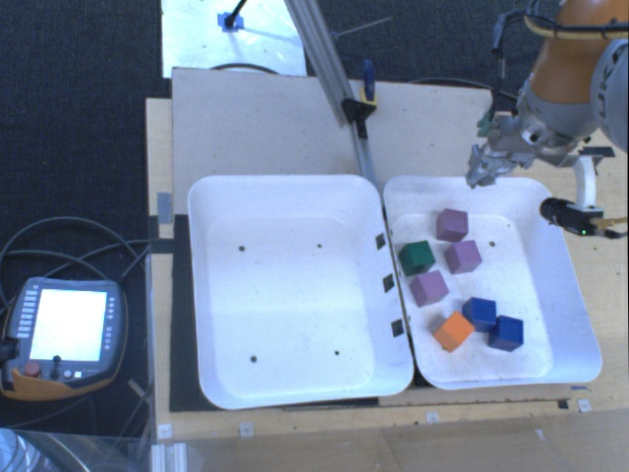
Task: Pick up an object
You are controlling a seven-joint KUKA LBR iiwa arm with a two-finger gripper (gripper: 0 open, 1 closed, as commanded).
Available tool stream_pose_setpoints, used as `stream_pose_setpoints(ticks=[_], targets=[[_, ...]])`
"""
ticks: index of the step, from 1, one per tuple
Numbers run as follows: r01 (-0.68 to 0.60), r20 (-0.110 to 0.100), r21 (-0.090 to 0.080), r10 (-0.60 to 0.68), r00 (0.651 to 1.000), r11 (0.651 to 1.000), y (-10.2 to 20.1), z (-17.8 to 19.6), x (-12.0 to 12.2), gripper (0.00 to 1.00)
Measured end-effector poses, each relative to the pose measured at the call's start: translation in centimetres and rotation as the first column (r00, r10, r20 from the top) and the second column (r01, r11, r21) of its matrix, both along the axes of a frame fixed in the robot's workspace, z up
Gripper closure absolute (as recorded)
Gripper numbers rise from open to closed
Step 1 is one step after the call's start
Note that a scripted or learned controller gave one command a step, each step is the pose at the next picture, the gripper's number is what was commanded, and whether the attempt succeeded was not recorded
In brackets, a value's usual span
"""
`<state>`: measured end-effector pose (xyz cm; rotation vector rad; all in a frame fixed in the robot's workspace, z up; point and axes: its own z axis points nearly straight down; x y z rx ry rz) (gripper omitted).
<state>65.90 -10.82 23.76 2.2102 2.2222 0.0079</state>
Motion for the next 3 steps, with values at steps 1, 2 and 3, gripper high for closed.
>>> stream_pose_setpoints(ticks=[1, 2, 3], targets=[[0.0, -0.001, 0.001, 0.0, 1.0, 1.0, 0.0, 5.0, 0.2, 1.0], [-0.004, -0.008, 0.002, 0.004, 1.0, 1.0, 4.9, 3.5, -0.4, 1.0], [-0.005, -0.008, 0.003, 0.005, 1.0, 1.0, 10.1, 1.9, -0.8, 1.0]])
